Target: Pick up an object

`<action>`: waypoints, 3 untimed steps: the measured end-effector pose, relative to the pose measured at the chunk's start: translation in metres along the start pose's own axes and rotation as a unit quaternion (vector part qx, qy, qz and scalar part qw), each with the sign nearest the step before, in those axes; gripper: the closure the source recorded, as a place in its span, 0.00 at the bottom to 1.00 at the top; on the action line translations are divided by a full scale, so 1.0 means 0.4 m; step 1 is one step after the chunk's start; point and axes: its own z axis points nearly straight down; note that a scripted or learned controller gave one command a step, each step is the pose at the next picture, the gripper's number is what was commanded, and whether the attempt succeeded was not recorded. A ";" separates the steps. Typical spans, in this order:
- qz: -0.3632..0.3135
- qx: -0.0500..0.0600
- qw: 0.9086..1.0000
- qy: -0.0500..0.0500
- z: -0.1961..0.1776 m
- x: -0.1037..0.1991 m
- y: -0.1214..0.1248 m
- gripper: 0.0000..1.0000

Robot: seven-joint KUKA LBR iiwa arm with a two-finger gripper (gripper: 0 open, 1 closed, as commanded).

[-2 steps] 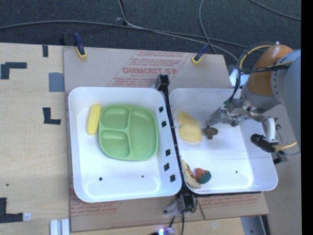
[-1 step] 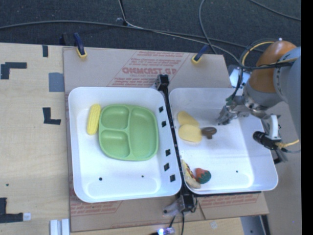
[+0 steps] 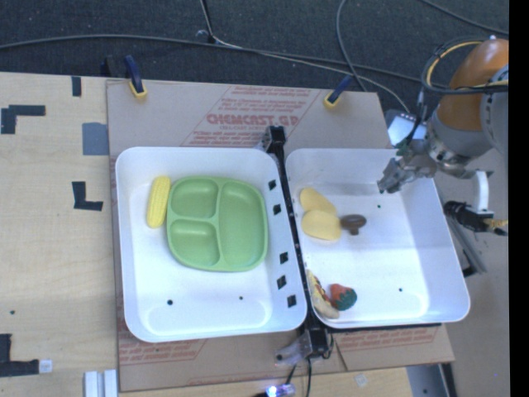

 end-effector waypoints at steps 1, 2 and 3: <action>0.000 0.000 1.000 0.000 -0.145 0.019 -0.011 1.00; 0.000 0.000 1.000 0.000 -0.263 0.020 -0.008 1.00; -0.001 0.003 1.000 0.001 -0.225 0.143 -0.029 1.00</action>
